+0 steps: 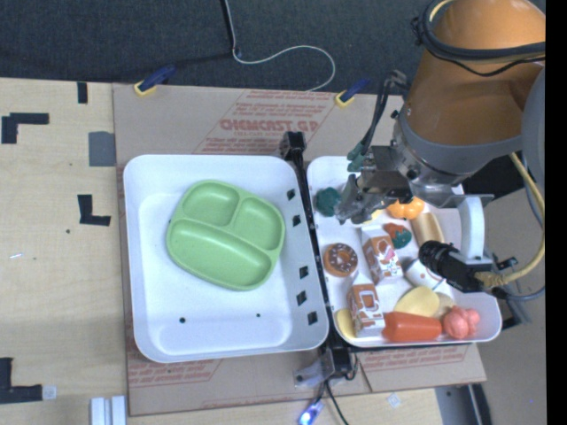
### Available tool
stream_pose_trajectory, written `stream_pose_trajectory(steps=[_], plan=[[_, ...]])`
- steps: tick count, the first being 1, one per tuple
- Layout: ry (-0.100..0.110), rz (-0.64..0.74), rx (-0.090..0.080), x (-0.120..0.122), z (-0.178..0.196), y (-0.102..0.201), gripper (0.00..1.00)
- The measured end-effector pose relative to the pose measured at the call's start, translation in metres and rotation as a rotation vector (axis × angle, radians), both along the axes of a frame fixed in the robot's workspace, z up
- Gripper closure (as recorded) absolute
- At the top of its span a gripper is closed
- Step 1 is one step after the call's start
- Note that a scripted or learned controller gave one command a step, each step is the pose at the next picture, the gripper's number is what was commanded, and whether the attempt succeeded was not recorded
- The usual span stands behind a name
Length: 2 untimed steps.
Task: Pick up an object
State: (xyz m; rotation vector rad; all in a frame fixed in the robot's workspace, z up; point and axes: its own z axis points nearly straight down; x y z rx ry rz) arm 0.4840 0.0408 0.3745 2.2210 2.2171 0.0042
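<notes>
Inside the left bin [146, 264] lies a green plate [227, 234]. Toys, including a donut [340, 259], crowd the right bin [490, 322] beneath the gripper [357, 198], whose finger state I cannot tell.

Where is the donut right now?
The donut lies in the right bin, close to its left wall, beside a small carton and above another carton in the camera view.
</notes>
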Motion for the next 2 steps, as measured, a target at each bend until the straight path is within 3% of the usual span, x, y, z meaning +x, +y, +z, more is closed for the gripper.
stream_pose_trajectory(steps=[1,2], plan=[[0.017,0.004,-0.001,-0.002,-0.103,0.031,1.00],[0.000,0.002,0.000,0.000,-0.016,0.006,1.00]])
